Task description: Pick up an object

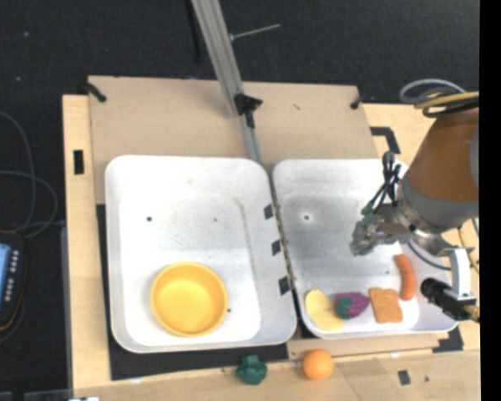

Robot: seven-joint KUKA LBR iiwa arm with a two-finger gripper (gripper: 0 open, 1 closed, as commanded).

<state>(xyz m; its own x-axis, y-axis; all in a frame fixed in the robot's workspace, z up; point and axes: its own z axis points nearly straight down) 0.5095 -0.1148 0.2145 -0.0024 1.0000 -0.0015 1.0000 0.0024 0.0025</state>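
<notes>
Objects for picking are lying along the near edge of the right bin (326, 182): pale yellow piece (319, 307), purple-green item (348, 305), orange block (387, 305), red sausage (406, 276). Your gripper (366, 242) is hovering above that bin, left of the sausage; its grip you cannot tell. A yellow bowl (189, 298) is sitting left of the right bin.

Even, fairly bright light falls from above on the white bins (192, 199), which look slightly washed out with faint grey mottling. Shadows are soft and short, as under the yellow bowl (189, 297). The surrounding floor (67, 32) stays dark. The picture is low-resolution and mildly grainy, with soft edges throughout.
</notes>
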